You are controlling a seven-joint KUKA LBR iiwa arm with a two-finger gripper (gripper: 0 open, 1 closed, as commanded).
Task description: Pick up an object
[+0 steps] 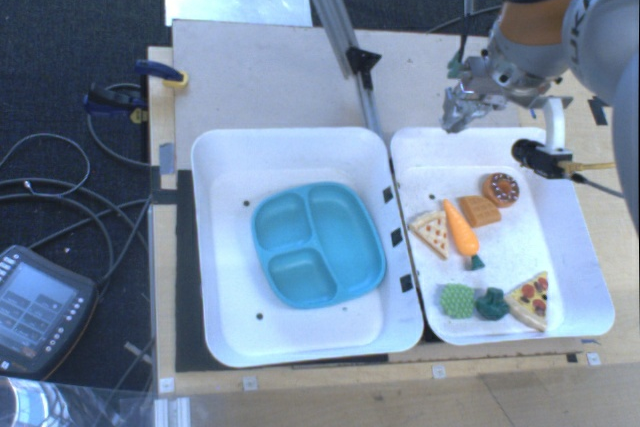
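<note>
The right bin (pixel 560 177) holds several toy foods: a chocolate donut (pixel 500 188), a brown toast piece (pixel 479 211), an orange carrot (pixel 461 228), a sandwich wedge (pixel 432 233), a light green piece (pixel 457 300), a dark green broccoli (pixel 491 303) and a pizza slice (pixel 531 299). My gripper (pixel 456 112) hangs above the far left corner of this bin, well behind the food. Nothing shows between its fingers, and their spread is too small to read.
The left bin (pixel 225 165) carries a blue three-part plate (pixel 318 243). A grey tripod pole (pixel 330 0) slants down to the gap between the bins. Cables and a blue clamp (pixel 130 95) lie off the bench's left side, with a pendant (pixel 35 305) on the floor.
</note>
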